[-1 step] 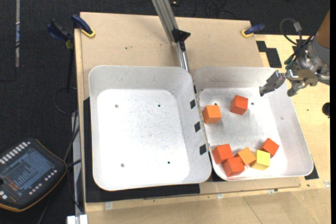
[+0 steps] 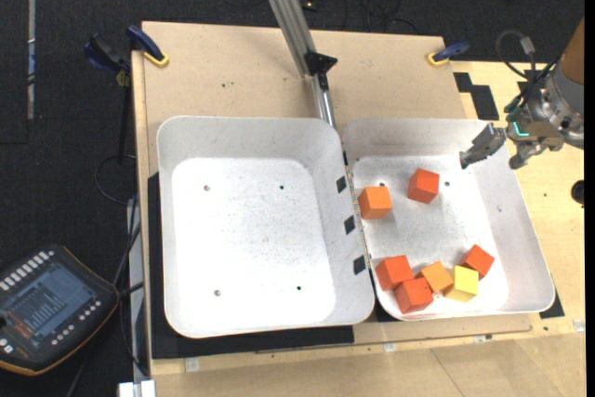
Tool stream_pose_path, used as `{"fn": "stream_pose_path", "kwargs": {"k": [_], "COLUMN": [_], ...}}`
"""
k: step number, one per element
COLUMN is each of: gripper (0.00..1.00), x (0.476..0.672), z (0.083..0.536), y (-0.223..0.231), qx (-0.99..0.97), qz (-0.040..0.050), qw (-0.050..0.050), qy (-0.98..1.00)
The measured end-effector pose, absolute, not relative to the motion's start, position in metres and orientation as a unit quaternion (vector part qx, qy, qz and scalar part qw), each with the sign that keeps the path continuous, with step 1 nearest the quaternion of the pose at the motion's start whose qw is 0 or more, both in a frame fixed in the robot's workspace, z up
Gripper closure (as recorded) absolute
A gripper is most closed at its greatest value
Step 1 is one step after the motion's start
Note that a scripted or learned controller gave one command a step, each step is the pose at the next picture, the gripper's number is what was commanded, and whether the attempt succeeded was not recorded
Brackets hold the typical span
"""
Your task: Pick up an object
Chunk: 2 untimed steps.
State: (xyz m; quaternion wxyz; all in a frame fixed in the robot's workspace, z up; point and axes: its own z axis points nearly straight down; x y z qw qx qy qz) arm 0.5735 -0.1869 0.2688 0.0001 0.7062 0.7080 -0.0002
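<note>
A pale tan wooden worktop is carrying two shallow white plastic bins, the left bin and the right bin, lying side by side with edges touching. Blue-and-yellow clamps are gripping its far corners.

- The arm entered at the right edge of the view, with little of its grey body visible.
- Its wrist sat below that, grey metal ringed with cables and a small teal light.
- The gripper reached leftward from the wrist, held at a slant.
- Two dark fingers were spread apart, one nearer the left, one lower right.
- Nothing lay between the fingers.
</note>
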Motion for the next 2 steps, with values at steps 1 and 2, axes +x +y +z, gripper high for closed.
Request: {"fn": "stream_pose_path", "kwargs": {"k": [1,2], "gripper": [0.00,0.00], "x": [0.566,0.569], "z": [0.208,0.164], "y": [-0.182,-0.178], "qx": [0.707,0.707], "qz": [-0.0018,-0.0013], "qw": [-0.003,-0.002], "qy": [0.707,0.707]}}
